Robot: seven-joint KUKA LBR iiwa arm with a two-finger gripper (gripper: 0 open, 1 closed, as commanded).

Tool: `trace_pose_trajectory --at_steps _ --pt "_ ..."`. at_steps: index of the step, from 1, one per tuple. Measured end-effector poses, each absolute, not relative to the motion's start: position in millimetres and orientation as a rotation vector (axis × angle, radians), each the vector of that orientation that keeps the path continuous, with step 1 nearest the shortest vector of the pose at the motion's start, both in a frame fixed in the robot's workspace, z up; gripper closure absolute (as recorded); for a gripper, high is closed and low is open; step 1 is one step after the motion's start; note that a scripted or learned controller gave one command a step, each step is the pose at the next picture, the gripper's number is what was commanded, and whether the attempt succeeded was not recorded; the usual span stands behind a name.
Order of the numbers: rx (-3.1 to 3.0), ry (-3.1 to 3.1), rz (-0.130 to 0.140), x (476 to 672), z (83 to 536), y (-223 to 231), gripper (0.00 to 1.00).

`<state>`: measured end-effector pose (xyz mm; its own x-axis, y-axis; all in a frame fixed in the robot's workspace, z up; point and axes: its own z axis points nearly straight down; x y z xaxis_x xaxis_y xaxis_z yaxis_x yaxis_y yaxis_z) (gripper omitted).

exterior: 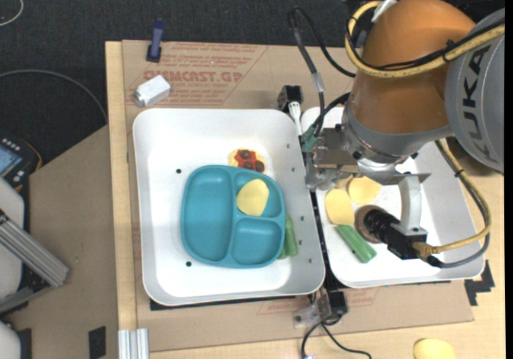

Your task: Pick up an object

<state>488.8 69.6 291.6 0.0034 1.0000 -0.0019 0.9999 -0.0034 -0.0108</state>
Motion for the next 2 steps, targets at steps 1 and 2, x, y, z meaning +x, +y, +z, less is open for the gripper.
trace_pose_trajectory --at_steps 1,2 --pt "-2.22 -2.232 -0.021 479.9 407.5 103.7 1.0" --pt "-2.221 -2.224 -0.004 479.9 411.3 102.0 1.0"
